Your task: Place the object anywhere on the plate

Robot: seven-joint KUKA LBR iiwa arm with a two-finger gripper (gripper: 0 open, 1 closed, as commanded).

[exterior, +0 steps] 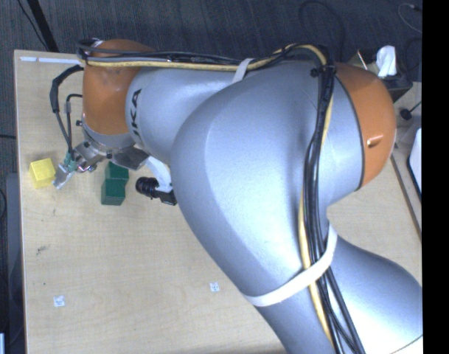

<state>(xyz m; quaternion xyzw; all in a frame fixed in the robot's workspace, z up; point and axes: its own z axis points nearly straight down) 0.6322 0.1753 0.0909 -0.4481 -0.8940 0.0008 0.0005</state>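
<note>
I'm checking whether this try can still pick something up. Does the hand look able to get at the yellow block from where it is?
Probably yes. The hand hangs just right of the yellow block, with only bare bench between them. The green block sits on its other side, out of the way.

Clearance and obstructions on the bench

The arm (283,190) spans the bench (121,271) from the right edge toward the far left corner, blocking the middle and the right side. Near the left edge, the yellow block (41,172) and the green block (114,185) sit apart, with the gripper (69,169) occupying the gap between them. A black fitting (152,189) protrudes just beside the green block. The near left corner and the near edge offer open surface.
</note>
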